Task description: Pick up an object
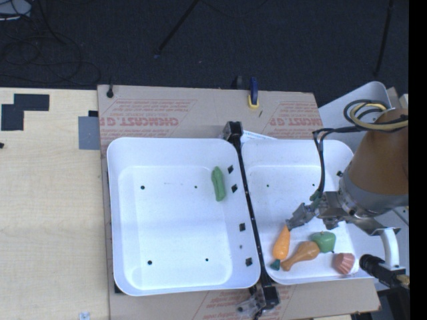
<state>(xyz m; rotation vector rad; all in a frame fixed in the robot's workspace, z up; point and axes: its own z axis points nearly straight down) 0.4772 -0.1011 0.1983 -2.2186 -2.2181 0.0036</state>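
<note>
Four toy foods are clustered in the right bin [293, 162] beneath the hand [301, 215]: an orange carrot [282, 244] just below it, a tan squash-like piece [301, 253], a green pepper [324, 241] and a pink piece [343, 263] beyond. The hand is seen low over the carrot, apparently lined up for a grasp; nothing is seen between its fingers, and their spread cannot be told. A green pod [218, 183] is left well away in the left bin [127, 179].
</note>
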